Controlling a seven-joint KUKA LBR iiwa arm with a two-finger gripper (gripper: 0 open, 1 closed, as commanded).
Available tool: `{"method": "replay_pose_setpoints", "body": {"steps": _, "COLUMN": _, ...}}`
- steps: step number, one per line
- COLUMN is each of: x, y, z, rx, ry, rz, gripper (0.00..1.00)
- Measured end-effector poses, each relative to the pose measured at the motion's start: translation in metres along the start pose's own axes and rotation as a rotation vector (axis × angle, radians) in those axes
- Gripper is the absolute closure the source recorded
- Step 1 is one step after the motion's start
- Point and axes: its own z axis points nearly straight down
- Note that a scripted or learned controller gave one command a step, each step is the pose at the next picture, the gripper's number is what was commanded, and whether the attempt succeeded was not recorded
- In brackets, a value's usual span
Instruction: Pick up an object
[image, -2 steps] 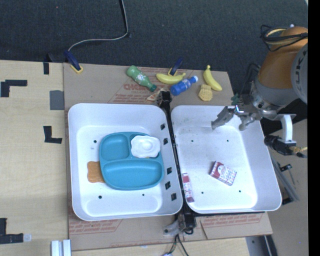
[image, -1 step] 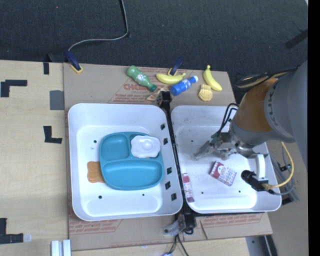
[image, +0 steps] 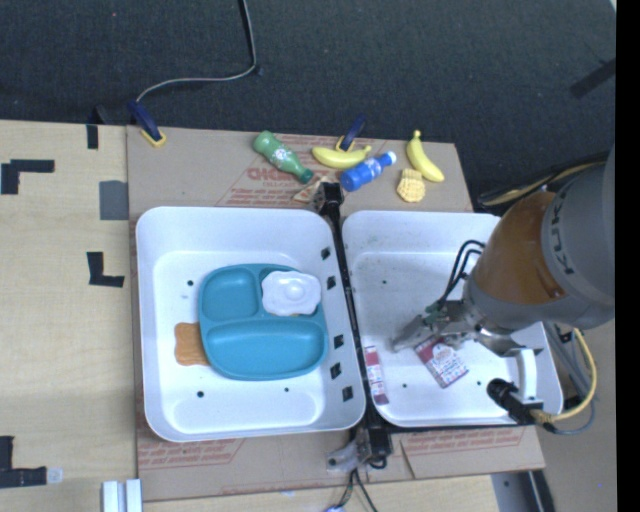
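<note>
Camera view: gripper (image: 425, 325) over right bin (image: 400, 250) — closure cannot be determined. Red-white packet (image: 442, 362) near front edge — likely light, thin, flexible; pinch across its short width.

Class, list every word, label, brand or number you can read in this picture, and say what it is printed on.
"KUKA" on the grey arm, partly cut off.
Red print on the cardboard sheet: too blurred to read.
Small red-and-white packet by the gripper: label too small.
Strip packet by the right bin's wall: unreadable.
</note>
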Motion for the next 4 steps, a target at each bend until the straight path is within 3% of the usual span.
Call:
{"method": "replay_pose_setpoints", "body": {"steps": 1, "x": -0.001, "y": 0.001, "z": -0.010, "rx": -0.002, "ry": -0.001, "rz": 0.001, "gripper": 1.00}}
{"method": "replay_pose_setpoints", "body": {"steps": 2, "x": -0.001, "y": 0.000, "z": -0.010, "rx": -0.001, "ry": -0.001, "rz": 0.001, "gripper": 0.00}}
{"method": "replay_pose_setpoints", "body": {"steps": 3, "x": 0.008, "y": -0.027, "z": 0.000, "rx": -0.003, "ry": -0.002, "rz": 0.000, "gripper": 0.00}}
{"method": "replay_pose_setpoints", "body": {"steps": 4, "x": 0.007, "y": -0.027, "z": -0.010, "rx": -0.002, "ry": -0.002, "rz": 0.001, "gripper": 1.00}}
